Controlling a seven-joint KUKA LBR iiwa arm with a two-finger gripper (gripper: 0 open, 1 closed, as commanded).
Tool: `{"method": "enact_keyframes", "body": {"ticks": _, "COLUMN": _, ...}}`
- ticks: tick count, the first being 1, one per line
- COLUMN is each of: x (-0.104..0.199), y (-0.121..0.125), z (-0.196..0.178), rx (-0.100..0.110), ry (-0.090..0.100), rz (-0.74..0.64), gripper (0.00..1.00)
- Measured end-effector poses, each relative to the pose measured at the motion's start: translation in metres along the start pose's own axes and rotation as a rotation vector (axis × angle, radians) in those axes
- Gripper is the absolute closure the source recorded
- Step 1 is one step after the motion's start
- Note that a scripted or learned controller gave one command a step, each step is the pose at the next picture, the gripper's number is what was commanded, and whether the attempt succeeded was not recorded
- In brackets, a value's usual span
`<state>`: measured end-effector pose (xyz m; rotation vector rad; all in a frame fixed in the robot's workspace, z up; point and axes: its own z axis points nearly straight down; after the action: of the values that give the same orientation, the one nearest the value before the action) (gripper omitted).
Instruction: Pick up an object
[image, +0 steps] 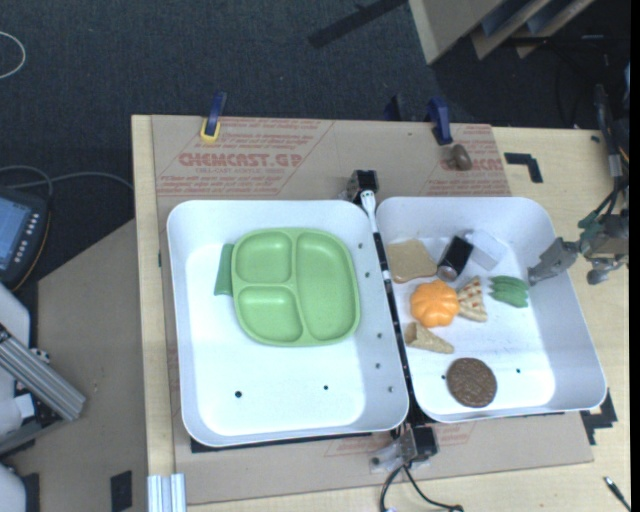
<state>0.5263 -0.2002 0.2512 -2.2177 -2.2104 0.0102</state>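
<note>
camera view: green piece (510, 291) just left of fingers (549, 262)

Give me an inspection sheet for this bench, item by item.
Surface: bench bearing left bin and right bin.
Job's things: orange pumpkin, brown cookie, bread slice, black can, green piece in the right bin.
Clutter: green divided plate in the left bin.
Grippers: gripper over the right bin's right edge, holding nothing seen.
Cables: wires at the front edge.
Surroundings: dark carpet.
</note>
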Motion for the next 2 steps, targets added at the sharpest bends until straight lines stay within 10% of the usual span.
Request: {"method": "enact_keyframes", "body": {"ticks": 2, "x": 0.003, "y": -0.004, "z": 0.039, "rx": -0.007, "ry": 0.0, "rz": -0.003, "gripper": 0.0}}
